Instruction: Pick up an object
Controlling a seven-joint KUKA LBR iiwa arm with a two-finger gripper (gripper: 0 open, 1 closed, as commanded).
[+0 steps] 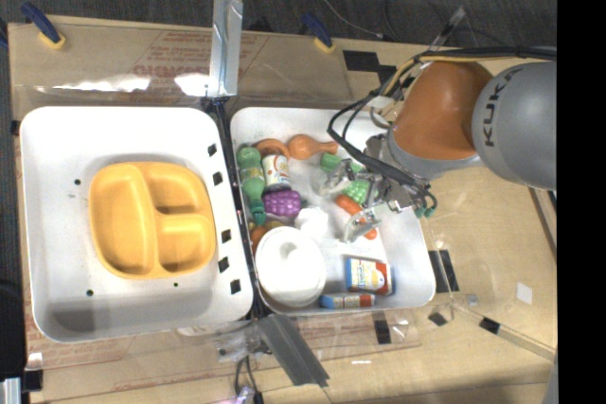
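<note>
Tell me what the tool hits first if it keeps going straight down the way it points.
Most likely the small orange toy right under the tool in the right bin, with the bin floor just below it. Depth is hard to judge from this slanted view, so a neighbouring piece could touch first.

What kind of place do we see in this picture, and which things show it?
Most likely a robotics lab bench for pick-up trials. A grey and orange arm reaches over two white bins clamped to a board with blue clamps. One bin holds small toy items, the other a yellow divided tray.
</note>
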